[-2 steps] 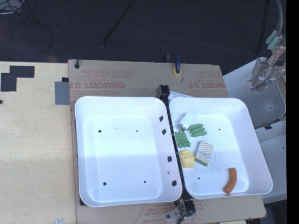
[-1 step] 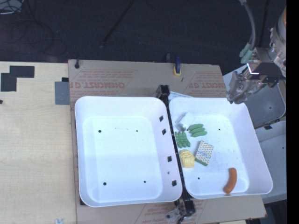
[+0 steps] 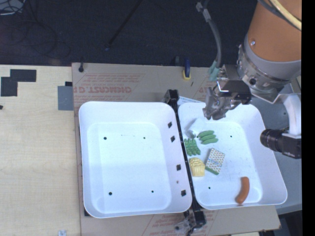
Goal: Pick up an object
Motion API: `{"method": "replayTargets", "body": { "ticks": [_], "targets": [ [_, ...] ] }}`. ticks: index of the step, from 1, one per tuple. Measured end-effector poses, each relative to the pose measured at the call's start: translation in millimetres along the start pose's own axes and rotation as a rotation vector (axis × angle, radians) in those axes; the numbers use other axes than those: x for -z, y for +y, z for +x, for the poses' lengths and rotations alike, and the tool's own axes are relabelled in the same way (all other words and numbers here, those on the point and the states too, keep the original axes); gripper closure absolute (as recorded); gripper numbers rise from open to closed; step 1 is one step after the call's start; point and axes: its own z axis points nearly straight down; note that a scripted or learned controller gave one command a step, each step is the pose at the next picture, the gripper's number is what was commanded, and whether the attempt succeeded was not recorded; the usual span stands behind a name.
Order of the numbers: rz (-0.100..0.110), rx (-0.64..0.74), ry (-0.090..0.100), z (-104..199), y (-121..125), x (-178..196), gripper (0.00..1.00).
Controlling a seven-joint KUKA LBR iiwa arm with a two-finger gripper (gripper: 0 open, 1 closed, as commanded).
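- Two shallow white plastic bins are sitting side by side on the bench: the left bin [image 3: 93,132] and the right bin [image 3: 266,181], joined along their shared edge by a row of black clips [image 3: 176,146].
- Five small objects are lying in the right bin, all apart from the gripper.
- One green pea pod toy [image 3: 207,136] is lying near the middle of that bin, slanting slightly.
- One darker green leafy bunch [image 3: 191,146] is lying just beside the pod, toward the bins' shared edge.
- One yellow corn cob piece [image 3: 197,167] is lying below the leafy bunch, close to the shared edge.
- One flat square block with a pale speckled face and green edge [image 3: 215,161] is resting just beside the corn, tilted; whether the two are touching is unclear.
- One orange-brown sausage [image 3: 242,190] is lying well apart from the others, near the bin's lower right corner.
- The left bin is showing a few small dark dots on its floor.
- One grey arm with an orange band [image 3: 275,18] is reaching in from the right.
- Its two-finger gripper [image 3: 215,113] is hanging over the upper part of the right bin, above the pea pod; the dark fingers are blurring together, so whether they are apart or together cannot be told, and nothing is showing between them.
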Motion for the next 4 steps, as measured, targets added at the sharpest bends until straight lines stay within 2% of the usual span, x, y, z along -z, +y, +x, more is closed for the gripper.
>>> {"method": "replayTargets", "body": {
  "ticks": [1,2,3,4],
  "targets": [
    [-0.011,-0.007,0.000,9.5,89.4,44.4,1.00],
    [-0.001,0.000,0.001,53.3,7.0,23.4,1.00],
    [-0.006,-0.003,0.000,94.8,38.3,43.0,1.00],
    [-0.005,-0.009,-0.001,71.6,87.0,42.2,1.00]
  ]
}}
